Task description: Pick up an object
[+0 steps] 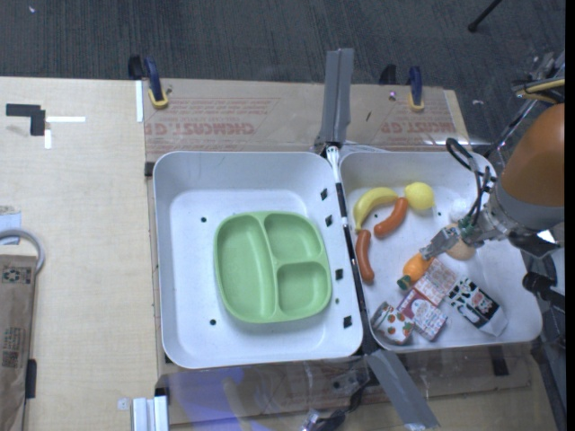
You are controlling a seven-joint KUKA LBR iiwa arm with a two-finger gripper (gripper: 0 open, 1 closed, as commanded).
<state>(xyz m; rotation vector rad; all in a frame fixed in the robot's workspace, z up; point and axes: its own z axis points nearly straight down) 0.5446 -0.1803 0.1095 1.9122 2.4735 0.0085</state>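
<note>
Orange toy carrot (414, 267) lies in the right bin (530, 326), touching the tip of the end effector (443, 243); whether that tip is apart or together I cannot tell. Cartons crowd just beside the carrot, so a descending grasp may land on a carton edge or nudge the carrot away, I judge. Reversed lettering on the cardboard (216, 115) under the bins resembles "CHEMCO"; carton print is too small to read.
</note>
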